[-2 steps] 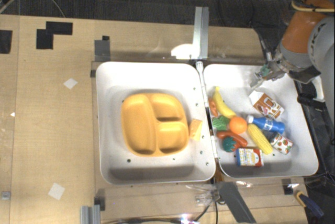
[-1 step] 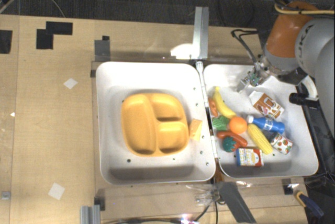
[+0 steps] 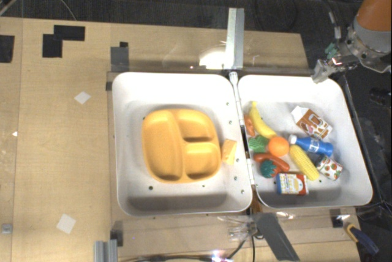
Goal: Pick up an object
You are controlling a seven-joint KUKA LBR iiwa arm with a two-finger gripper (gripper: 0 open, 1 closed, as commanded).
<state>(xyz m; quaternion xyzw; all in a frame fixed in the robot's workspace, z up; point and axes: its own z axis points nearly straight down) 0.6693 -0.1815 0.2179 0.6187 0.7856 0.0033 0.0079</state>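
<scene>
The right bin point(image 3: 346, 108) holds a heap of toy food: a banana point(image 3: 261, 122), an orange point(image 3: 278, 146), a blue bottle point(image 3: 313, 146), a corn cob point(image 3: 304, 162), a brown and white carton point(image 3: 313, 123) and a small red juice box point(image 3: 291, 183). A green piece point(image 3: 258, 144) and a red piece point(image 3: 273, 164) lie beside the orange. My gripper point(image 3: 323, 70) hangs at the bin's far right corner, above the rim and away from the pile. Nothing shows in its grasp.
The left bin point(image 3: 125, 132) holds a yellow divided plate point(image 3: 181, 144) and a small yellow wedge point(image 3: 228, 149) by its right wall. A metal post point(image 3: 235, 40) rises behind the seam between the bins. Wooden bench surface stretches to the left.
</scene>
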